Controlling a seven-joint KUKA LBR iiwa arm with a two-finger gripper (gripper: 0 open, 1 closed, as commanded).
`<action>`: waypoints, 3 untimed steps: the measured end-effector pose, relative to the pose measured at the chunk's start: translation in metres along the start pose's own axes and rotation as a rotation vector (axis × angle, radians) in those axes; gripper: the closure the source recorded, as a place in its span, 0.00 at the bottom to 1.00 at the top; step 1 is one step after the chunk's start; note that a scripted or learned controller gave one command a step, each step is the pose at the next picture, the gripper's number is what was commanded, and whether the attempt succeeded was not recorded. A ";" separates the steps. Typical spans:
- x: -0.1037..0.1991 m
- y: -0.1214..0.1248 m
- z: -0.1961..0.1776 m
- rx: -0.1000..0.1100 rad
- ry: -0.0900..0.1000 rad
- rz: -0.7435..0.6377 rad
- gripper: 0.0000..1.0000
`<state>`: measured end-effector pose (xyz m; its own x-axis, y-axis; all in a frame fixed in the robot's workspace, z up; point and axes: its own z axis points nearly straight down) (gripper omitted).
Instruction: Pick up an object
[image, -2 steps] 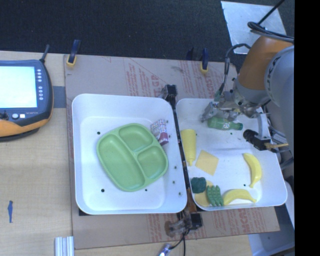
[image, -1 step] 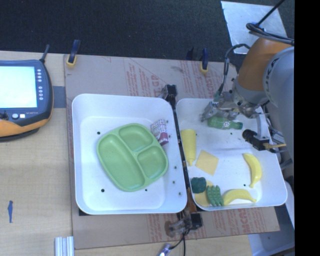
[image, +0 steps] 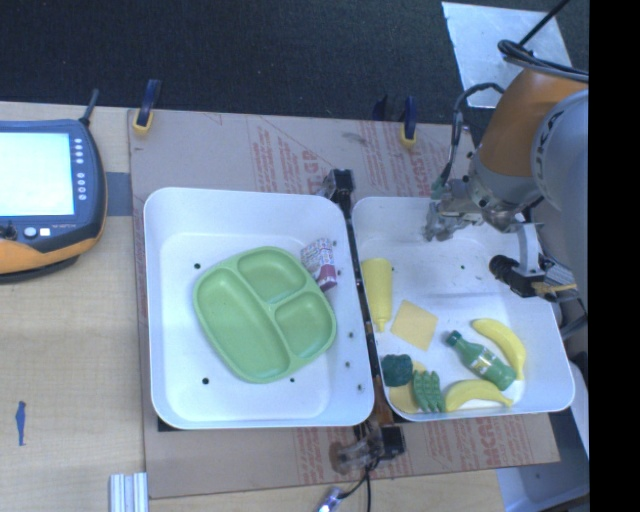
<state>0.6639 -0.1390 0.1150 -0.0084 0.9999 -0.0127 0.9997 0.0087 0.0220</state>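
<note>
My gripper (image: 446, 230) hangs over the far end of the right bin (image: 455, 270), open, with nothing between its fingers. Nearer in that bin lie a yellow squeeze bottle (image: 377, 290), a yellow cheese slice (image: 414, 324), a green bottle (image: 481, 359), two bananas (image: 504, 343) (image: 474, 396), a dark green broccoli piece (image: 397, 370) and a green ridged piece (image: 428, 390). All of them sit below and in front of the gripper, apart from it. The left bin (image: 180, 400) holds a green divided plate (image: 265, 315) and a small red-and-white packet (image: 321, 263).
A black fitting on the arm (image: 515, 275) juts over the right bin's right wall. A tablet-like pendant (image: 45, 190) lies on the bench at the far left. Clamps (image: 342, 185) sit at the bins' far edge, and cables (image: 365, 455) at the near edge.
</note>
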 end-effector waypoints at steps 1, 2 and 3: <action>0.043 -0.003 -0.148 0.022 0.012 0.005 1.00; 0.043 -0.004 -0.147 0.025 0.013 0.005 0.00; -0.046 -0.064 -0.037 0.028 0.011 0.006 0.00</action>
<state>0.5998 -0.1850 0.1513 -0.0027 1.0000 -0.0017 1.0000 0.0027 -0.0059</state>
